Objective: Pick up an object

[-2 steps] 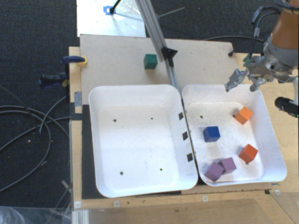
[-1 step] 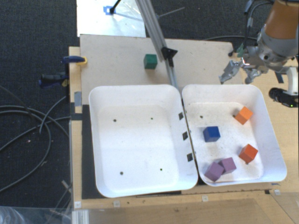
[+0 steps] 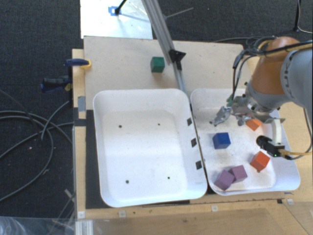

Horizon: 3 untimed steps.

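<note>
The right bin holds a blue cube, an orange cube and two purple cubes lying side by side near its front. A second orange block lies next to the wrist, partly hidden by it. My gripper hangs over the back of the right bin, above and a little behind the blue cube. It is open, with its fingers spread and nothing between them.
The left bin sits beside the right one. A green cube rests on the bench behind the bins. A slanted metal pole crosses above the bins' back edge. A clamp grips the bench's left edge.
</note>
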Available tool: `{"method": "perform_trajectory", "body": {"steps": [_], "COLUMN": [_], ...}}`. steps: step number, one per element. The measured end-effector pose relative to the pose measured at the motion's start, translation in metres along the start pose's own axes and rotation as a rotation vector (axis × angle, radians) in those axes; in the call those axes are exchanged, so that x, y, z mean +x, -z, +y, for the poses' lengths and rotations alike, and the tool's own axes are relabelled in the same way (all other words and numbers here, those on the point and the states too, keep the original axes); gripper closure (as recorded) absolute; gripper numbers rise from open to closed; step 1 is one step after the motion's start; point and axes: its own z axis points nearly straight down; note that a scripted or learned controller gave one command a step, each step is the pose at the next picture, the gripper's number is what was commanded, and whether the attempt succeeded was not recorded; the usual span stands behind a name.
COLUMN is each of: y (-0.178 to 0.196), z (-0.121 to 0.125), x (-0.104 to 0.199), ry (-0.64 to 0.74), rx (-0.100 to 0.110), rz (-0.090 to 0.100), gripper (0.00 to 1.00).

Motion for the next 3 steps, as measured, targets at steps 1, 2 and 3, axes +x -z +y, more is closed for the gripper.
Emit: {"method": "perform_trajectory", "body": {"steps": [1, 2, 3], "y": [-0.055, 0.051, -0.05], "z": [-0.026, 0.003, -0.049], "x": [-0.003, 0.036, 0.001], "ry": [-0.001, 0.008, -0.004], "rx": [-0.008, -0.018, 0.002], "rz": [0.0, -0.002, -0.001], "gripper": [0.0, 0.0, 0.0]}}
